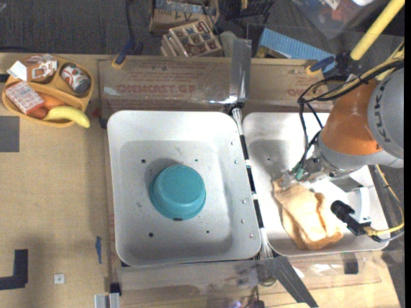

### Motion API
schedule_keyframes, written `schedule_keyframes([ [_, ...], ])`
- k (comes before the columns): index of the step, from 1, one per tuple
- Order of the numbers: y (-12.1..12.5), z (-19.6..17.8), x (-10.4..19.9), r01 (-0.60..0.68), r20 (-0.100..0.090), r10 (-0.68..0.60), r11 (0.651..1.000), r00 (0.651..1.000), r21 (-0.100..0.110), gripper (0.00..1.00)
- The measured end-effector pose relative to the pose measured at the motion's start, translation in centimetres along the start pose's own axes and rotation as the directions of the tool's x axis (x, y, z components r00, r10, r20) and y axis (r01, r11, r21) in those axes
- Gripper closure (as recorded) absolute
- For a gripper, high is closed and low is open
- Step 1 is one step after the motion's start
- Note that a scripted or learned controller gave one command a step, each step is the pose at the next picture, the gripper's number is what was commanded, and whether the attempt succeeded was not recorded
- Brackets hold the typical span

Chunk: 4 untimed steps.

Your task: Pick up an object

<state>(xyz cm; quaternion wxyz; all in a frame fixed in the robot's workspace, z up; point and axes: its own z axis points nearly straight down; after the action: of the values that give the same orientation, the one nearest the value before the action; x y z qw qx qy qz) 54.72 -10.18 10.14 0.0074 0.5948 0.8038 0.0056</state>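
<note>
The toast slice (308,220) lies flat in the right bin (273,130), toward its near wall. The gripper (300,174) hangs at the toast's far corner; whether it is open or closed cannot be told. Coming down on that edge, it could slip off or merely push the slice. The teal bowl (178,191) sits left of the toast, in the left bin (128,140).

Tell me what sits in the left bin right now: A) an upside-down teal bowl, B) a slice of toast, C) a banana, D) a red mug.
A: the teal bowl lies upside down near the middle of the left bin, while the toast-like piece is in the right bin, beside the arm.
</note>
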Motion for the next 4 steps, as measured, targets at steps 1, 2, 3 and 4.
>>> schedule_keyframes([
  [1,-5.3,0.9,-1.4,0.184,0.001,-0.184,0.983,0.983,0.003,1.0],
  [2,1.5,-5.0,-4.4,0.201,-0.006,-0.201,0.979,0.98,0.014,1.0],
  [3,-1.5,-6.3,-2.8,-0.068,-0.005,0.068,0.997,0.998,0.02,1.0],
  [4,-1.5,-6.3,-2.9,-0.068,-0.005,0.068,0.997,0.998,0.02,0.0],
])
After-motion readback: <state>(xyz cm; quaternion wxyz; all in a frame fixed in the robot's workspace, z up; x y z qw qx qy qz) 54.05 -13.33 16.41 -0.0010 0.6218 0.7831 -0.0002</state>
